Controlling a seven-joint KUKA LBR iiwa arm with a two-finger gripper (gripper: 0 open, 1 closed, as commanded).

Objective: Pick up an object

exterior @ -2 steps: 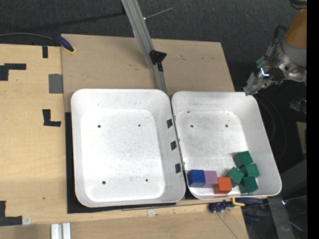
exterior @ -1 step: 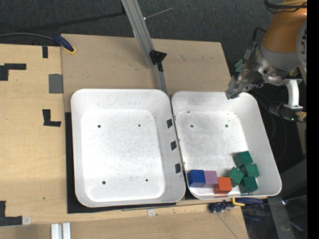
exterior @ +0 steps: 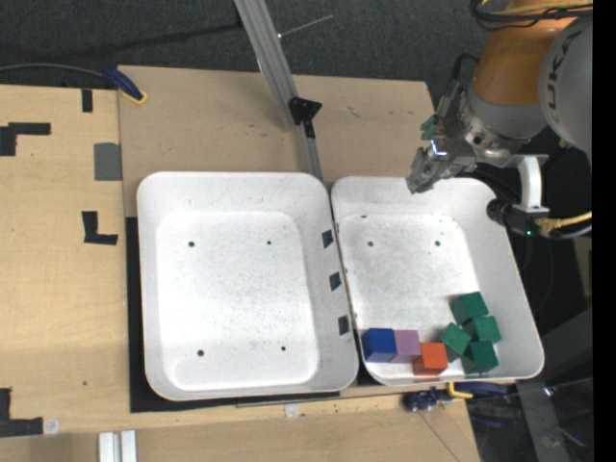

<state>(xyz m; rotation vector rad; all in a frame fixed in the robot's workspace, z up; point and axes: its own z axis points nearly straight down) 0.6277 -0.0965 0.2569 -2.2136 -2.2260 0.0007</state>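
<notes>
Camera view: small blocks huddle in the right bin's (exterior: pixel 500 258) near corner, namely green blocks (exterior: pixel 473 330), an orange block (exterior: pixel 431 357), a purple block (exterior: pixel 407 343) and a blue block (exterior: pixel 379 344). Well apart, over the bin's far rim, hangs the gripper (exterior: pixel 422 180), gripping nothing visible; whether it is spread or closed cannot be told.

— What carries everything?
— A tan wooden bench (exterior: pixel 221 123).
— And directly on it?
— Two shallow white bins, the left bin (exterior: pixel 149 258) and right bin (exterior: pixel 510 268) touching, over a black mat (exterior: pixel 135 354).
</notes>
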